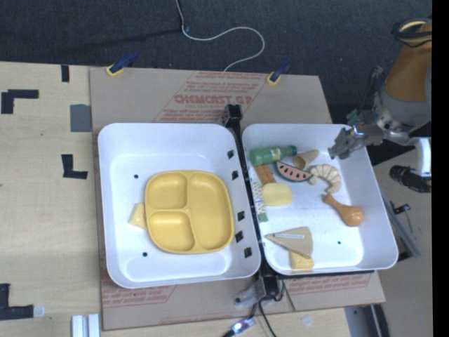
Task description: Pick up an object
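**benchwatcher:** ok so the arm (407,76) is reaching in from the right; the gripper (344,144) is hanging over the far right corner of the right bin (372,188), just beside the rim; honestly I can't tell whether it's released or clenched, it's too small and dark; nothing is showing between its tips.

**pickbot_fan:** and what's sitting in that bin?

**benchwatcher:** a pile of toy food; a green bottle (272,154) is lying on its side at the far edge; a watermelon slice (293,171) is sitting just beside it, and a curled shrimp (328,175) is lying nearest the gripper but apart from it; a drumstick (344,210) is pointing toward the right wall; a pale yellow block (276,194) is resting near the divider; a sandwich wedge (293,240) is lying near the front with a cheese piece (302,261) touching it.

**pickbot_fan:** left bin?

**benchwatcher:** the left bin (126,153) is holding a yellow divided plate (189,211); a pale wedge (137,216) is peeking out at the plate's left edge; both bins are sitting on a cardboard sheet (203,97) on the bench (35,153).
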Controlling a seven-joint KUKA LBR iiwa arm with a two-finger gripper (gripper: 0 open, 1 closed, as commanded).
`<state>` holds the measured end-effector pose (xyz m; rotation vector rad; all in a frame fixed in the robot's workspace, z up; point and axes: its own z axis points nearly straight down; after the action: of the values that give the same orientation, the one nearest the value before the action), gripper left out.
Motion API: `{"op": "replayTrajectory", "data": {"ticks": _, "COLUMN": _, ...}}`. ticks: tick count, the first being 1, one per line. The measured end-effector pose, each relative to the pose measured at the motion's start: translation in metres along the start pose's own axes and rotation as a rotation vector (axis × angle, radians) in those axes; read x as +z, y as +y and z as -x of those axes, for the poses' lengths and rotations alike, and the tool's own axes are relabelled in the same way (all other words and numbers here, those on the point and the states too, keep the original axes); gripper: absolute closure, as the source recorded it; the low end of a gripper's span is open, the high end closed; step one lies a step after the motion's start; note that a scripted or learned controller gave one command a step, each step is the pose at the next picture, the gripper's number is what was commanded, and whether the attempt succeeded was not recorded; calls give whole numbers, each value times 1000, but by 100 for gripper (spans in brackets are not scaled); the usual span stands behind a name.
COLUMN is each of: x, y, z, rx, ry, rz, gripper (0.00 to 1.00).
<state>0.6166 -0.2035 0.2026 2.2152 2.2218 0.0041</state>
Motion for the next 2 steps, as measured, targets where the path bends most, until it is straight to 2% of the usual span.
{"op": "replayTrajectory", "data": {"ticks": 1, "x": -23, "y": 1, "z": -1, "rx": 1, "ry": 1, "rz": -3, "gripper": 100}}
{"op": "replayTrajectory", "data": {"ticks": 2, "x": -32, "y": -19, "z": -50, "rx": -2, "ry": 2, "rz": -5, "gripper": 100}}
